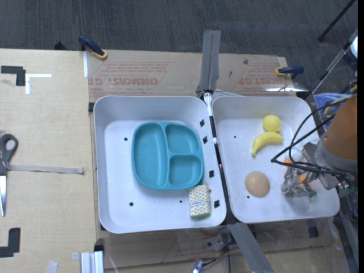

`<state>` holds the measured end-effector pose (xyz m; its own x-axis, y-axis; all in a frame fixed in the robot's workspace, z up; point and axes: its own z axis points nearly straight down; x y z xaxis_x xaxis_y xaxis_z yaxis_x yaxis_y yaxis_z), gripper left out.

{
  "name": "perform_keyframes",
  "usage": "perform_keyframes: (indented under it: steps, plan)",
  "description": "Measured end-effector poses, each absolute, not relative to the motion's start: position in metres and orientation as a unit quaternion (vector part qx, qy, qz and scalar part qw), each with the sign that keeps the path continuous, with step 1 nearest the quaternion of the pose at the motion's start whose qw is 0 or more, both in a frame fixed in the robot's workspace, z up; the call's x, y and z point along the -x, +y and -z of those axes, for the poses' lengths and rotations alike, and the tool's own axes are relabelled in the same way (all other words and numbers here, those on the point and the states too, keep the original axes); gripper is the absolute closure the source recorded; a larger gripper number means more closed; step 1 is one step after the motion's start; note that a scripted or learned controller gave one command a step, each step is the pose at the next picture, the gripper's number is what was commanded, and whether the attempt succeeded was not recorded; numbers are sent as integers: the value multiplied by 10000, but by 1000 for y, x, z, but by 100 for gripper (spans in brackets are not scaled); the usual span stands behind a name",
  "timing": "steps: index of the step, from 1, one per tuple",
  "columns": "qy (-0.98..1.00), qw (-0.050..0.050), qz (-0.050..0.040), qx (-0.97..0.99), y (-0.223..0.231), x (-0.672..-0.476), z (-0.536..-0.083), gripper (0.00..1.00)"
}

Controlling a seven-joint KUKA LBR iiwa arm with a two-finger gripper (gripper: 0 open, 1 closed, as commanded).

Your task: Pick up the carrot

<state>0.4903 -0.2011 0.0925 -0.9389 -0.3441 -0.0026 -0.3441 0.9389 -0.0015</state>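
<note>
Camera view: two shallow white plastic bins sat side by side on the bench. The left white bin (108, 152) held a teal three-compartment plastic tray (168, 155), and just below the tray's lower right corner lay a small yellow-green patterned sponge-like block (199, 201); any print on it was too small to read. The right white bin (239, 209) held a yellow round lemon-like fruit (272, 122) with a yellow banana (265, 141) just below and touching or nearly touching it, and a tan round ball-like object (257, 183) lower down.

The grey arm with orange band (344, 135) reached in from the right, with black cables looping off it. The two-finger gripper (298, 185) was down in the right bin's lower right corner. A bit of orange, apparently the orange carrot (301, 177), showed right at the fingers, mostly hidden by gripper parts. Whether the pincer was open or closed, or actually had the carrot, could not be told.

Behind the bins lay brown cardboard (131, 75) with red printing, upside down, reading roughly "CHEMICAL GR…". Blue-and-yellow clamps (92, 47) held it. Grey-handled scissors (5, 164) lay at the left edge.
</note>
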Motion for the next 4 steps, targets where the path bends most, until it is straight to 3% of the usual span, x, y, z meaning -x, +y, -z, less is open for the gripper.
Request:
perform_keyframes:
  steps: [1,2,3,4]
  plan:
    - [9922,24,1,1250,-147,-523,-205,100]
    - [9649,32,6,2626,-172,-523,-240,100]
    - [8693,13,3,4943,-165,-502,-92,100]
    - [8788,36,8,4771,-125,-509,-261,100]
